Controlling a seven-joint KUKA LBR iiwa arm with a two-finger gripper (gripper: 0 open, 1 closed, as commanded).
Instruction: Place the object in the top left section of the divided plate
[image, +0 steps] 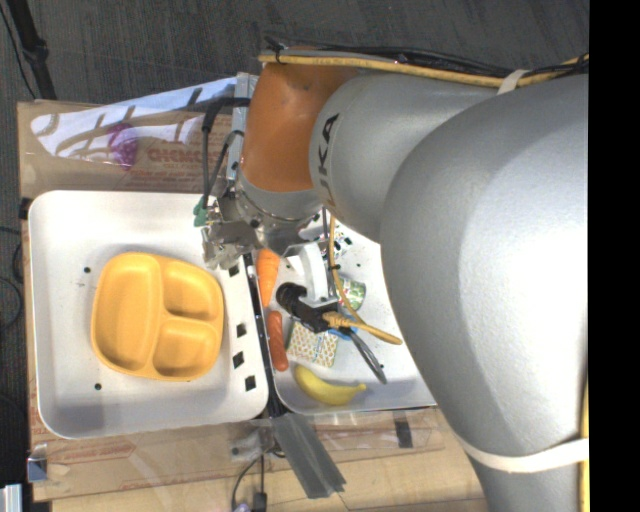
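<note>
Two white bins are sitting side by side, and the left bin (50, 300) is carrying the yellow divided plate (155, 315) near its centre. The gripper (228, 245) is hanging over the bins' shared rim, at two o'clock from the plate; whether it is gripping anything, I cannot tell. Just at its four o'clock, a carrot (268, 268) is lying in the right bin (395, 395), with a banana (328, 386) at six o'clock.

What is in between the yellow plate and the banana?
In the camera view, between the yellow divided plate and the banana run the two bins' white rims, with an orange-red carrot-like piece just beyond.
</note>
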